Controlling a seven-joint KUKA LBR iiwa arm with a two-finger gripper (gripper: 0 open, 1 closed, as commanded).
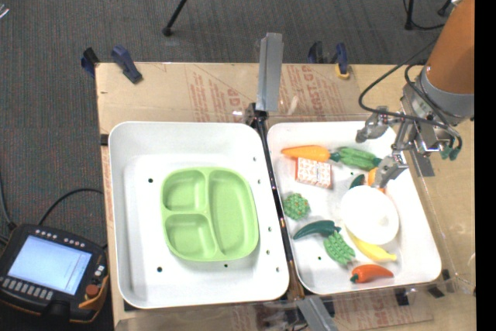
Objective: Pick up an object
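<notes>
Even bright light; soft focus

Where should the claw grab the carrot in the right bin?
Take the carrot at mid-body, from straight above, fingers closing across its width. It lies flat and roughly level along the bin's far side; the cracker box sits close on its near side, so keep to the orange middle.

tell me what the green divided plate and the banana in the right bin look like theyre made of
Green divided plate: looks like moulded plastic, matte pale green, one even colour with soft rounded compartment ridges.
Banana: probably a plastic toy, smooth and uniformly bright yellow with no spots or bruising, though the view is too small to be sure.
</notes>
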